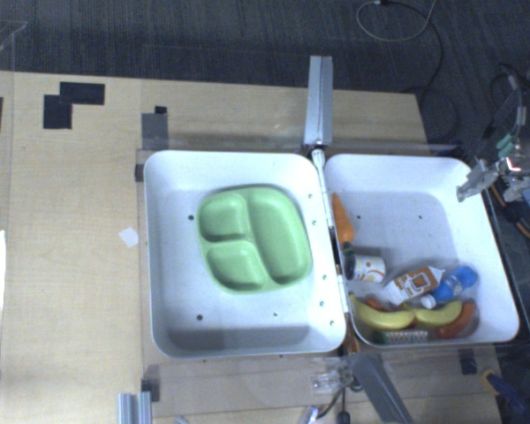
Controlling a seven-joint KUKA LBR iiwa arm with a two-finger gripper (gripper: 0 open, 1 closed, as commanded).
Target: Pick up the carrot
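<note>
A: Start with the camera view. Where is the carrot (340, 220)?

B: In the right bin (424, 170), lying lengthwise against that bin's left wall, just beside the divider between the two bins. It is orange, slim, and points roughly up and down the picture. Nothing grips it.

A: And the gripper (477, 182)?

B: At the right bin's upper right corner, over the rim. It is grey and partly mixed up with cables and other hardware at the picture's right side. I cannot tell whether the pincer is open or closed; that part is too small and cluttered. It is well apart from the carrot, with bare bin floor between them.

A: What else sits in that bin?

B: A cluster along the near edge. Just below the carrot is a small white cup or can (367, 268) with a printed label. To its right lies a white and orange carton (415, 283) on its side, then a blue-capped bottle (450, 285). In front of those lie two yellow bananas (389, 314), end to end, touching the near wall, with something red (464, 321) by the right one.

A: And the left bin (172, 263)?

B: It holds a green divided plate (252, 237) with three compartments, near its middle. Both bins rest on a pale wooden bench (62, 237).
</note>
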